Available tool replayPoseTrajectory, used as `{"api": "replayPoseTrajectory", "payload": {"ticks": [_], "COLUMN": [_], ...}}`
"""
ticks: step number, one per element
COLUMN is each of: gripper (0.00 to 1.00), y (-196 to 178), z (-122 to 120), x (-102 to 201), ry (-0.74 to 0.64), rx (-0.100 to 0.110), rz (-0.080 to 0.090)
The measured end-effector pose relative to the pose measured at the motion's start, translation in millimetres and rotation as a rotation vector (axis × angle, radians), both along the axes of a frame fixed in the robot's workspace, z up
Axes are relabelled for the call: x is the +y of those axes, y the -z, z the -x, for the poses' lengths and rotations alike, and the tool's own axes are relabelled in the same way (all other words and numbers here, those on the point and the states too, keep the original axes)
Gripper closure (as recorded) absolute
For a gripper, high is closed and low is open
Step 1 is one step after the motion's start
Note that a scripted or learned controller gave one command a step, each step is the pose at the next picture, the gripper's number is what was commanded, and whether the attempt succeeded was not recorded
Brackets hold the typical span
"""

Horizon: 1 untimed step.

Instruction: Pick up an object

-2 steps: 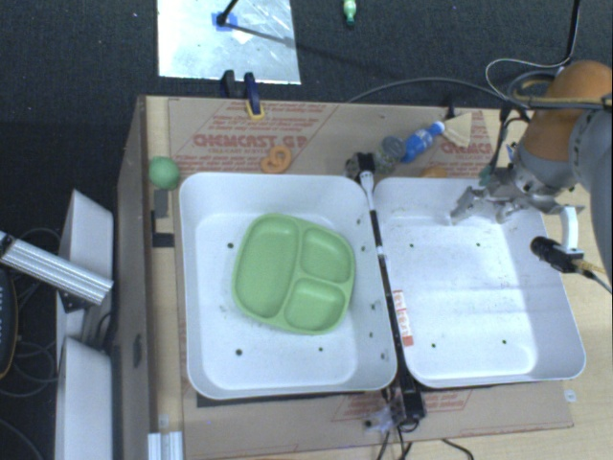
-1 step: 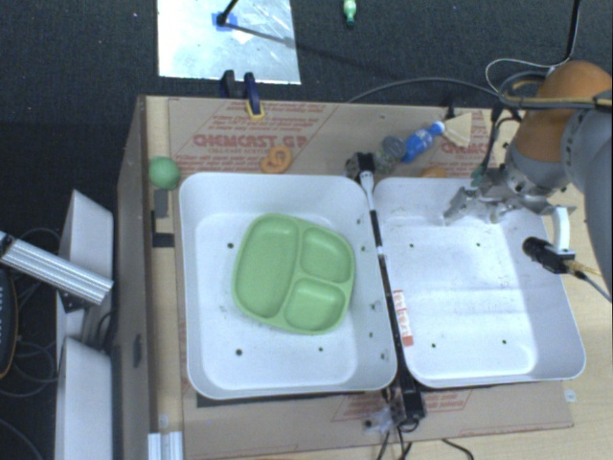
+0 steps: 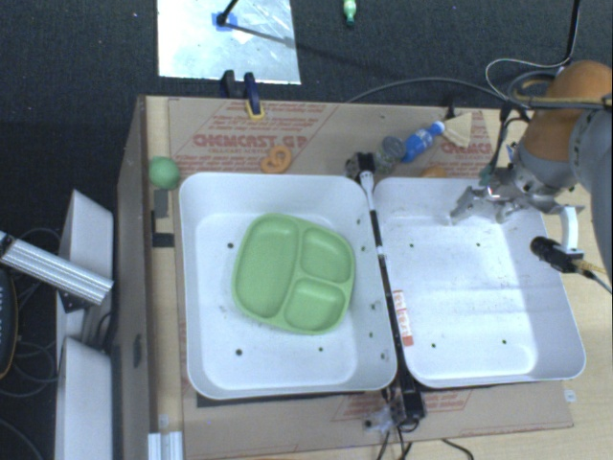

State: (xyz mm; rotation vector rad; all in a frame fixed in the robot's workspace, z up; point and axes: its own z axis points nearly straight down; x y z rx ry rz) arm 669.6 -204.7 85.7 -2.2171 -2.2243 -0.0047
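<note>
The bench (image 3: 316,127) carries two shallow white bins side by side. The left bin (image 3: 206,257) holds a green plate (image 3: 292,273), a three-compartment tray lying flat and near the bin's centre, rotated slightly against the bin walls. The right bin (image 3: 479,305) has a bare floor with nothing to grasp on it.

The arm (image 3: 565,132) enters from the right and sits over the far right corner of the right bin. The gripper (image 3: 484,199) hangs at that far edge with its fingers spread and nothing between them.

Governing relation: the plate lies to the left of the gripper and somewhat nearer, across the divider (image 3: 381,276) between the bins and well apart from the fingers. Its longer axis appears to run roughly left to right, with its nearest rim facing the divider. In judgement, the next move calls for a traverse left over the divider, then a descent onto a plate rim.

Smaller items lie on the bench beyond the bins: a blue bottle (image 3: 421,142), an orange ring (image 3: 276,159) and a green ball (image 3: 164,172).
</note>
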Motion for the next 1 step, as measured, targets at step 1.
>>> {"api": "replayPoseTrajectory", "payload": {"ticks": [1], "gripper": [0.00], "y": [0.5], "z": [0.2], "x": [7.5], "ry": [-0.001], "rx": [-0.002], "rz": [0.004]}}
